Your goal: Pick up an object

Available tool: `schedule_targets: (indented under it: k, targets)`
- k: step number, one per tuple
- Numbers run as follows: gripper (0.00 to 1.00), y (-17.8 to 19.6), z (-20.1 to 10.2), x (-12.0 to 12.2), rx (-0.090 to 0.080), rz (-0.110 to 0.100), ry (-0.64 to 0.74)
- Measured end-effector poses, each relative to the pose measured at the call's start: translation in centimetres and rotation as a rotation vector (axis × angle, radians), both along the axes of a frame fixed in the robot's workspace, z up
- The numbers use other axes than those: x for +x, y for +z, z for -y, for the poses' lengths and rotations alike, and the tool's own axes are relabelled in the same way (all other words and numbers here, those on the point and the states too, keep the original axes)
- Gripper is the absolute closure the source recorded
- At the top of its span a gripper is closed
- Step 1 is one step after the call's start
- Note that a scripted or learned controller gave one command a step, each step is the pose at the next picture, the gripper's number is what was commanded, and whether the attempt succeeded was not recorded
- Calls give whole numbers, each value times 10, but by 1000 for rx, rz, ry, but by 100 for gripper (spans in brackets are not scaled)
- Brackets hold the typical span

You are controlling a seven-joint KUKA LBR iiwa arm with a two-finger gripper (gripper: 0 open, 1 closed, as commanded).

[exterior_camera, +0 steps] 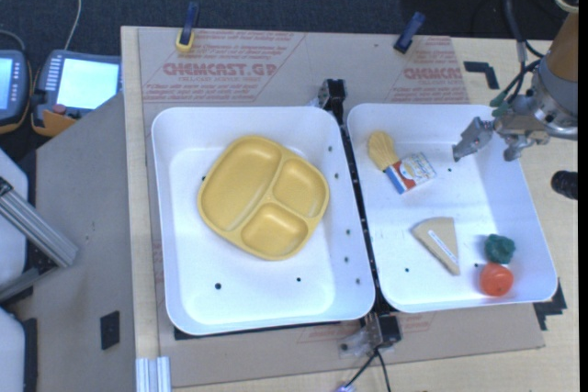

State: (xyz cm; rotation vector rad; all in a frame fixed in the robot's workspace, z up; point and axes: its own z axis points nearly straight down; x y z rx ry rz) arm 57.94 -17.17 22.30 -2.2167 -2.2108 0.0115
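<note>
The right bin [528,197] is holding the candidates; the left bin [175,225] is carrying a yellow divided plate [264,196]. The gripper [491,140] is hovering with fingers spread and nothing between them, over the right bin's far right part. The closest item, a small carton [410,172], is lying just left of it and slightly nearer, its long axis slanting from near-left to far-right.

Bright, even overhead light; the white bins [358,197] glare near washout; soft shadow hugs the yellow divided plate [264,196]; corners beyond the bins darker, slightly blurred.
</note>
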Motion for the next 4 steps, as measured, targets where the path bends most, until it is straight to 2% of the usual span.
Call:
schedule_targets:
  k: [1,3,4]
  targets:
    - [0,7,0,3,-3,13,3]
    - [0,-103,-20,-7,0,5,3]
    - [0,-141,-20,-8,-1,8,2]
